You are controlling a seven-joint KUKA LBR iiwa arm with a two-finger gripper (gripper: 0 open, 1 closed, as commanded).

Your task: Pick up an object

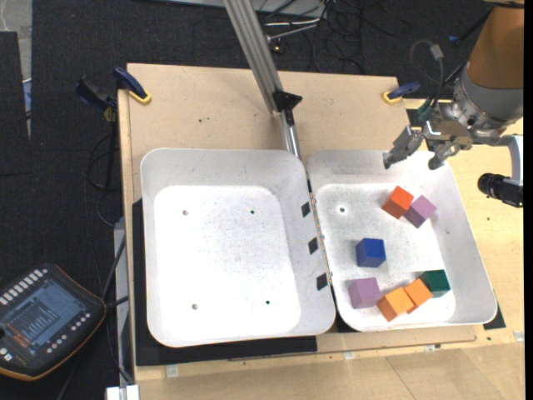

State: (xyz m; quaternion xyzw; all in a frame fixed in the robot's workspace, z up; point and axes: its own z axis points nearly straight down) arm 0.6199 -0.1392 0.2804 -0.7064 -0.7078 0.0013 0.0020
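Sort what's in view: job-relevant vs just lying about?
Job:
end effector, open
right bin
orange cube
blue cube
purple cube
green cube

Lying about:
left bin
teach pendant
clamps

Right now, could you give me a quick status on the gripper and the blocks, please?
Gripper open, above right bin's far edge, holding nothing. Six blocks in that bin; nearest are orange block and purple block, touching. Nothing between gripper and blocks.
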